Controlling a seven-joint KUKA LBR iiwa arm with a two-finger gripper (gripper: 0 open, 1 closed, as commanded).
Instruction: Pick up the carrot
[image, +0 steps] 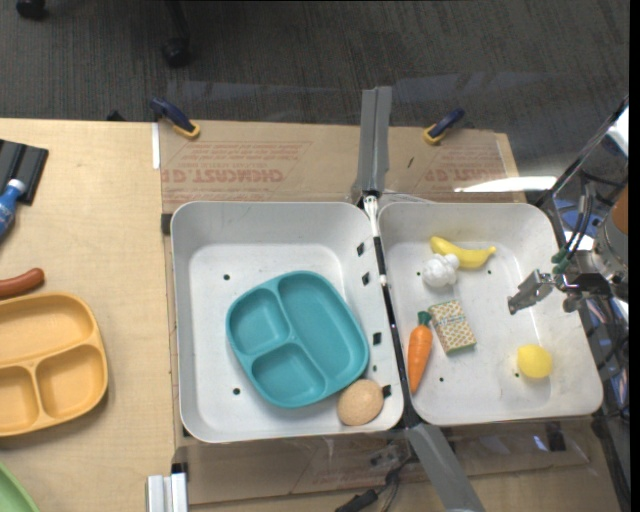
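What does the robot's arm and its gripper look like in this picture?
The gripper is small, of grey metal, with two thin fingers. Behind it the wrist is dark with a green spot, and thin cables, dark and blue, run along the arm at the right edge.

A teal three-compartment plastic tray (296, 338) and a tan egg-shaped ball (360, 403) lie in the left white bin (200, 300). The right white bin (490, 400) holds a yellow banana (463, 251), a white lumpy toy (438, 270), a patterned small box (453, 326) and a yellow lemon (534, 361).

Metallic grey end effector (530, 291) — dark cables
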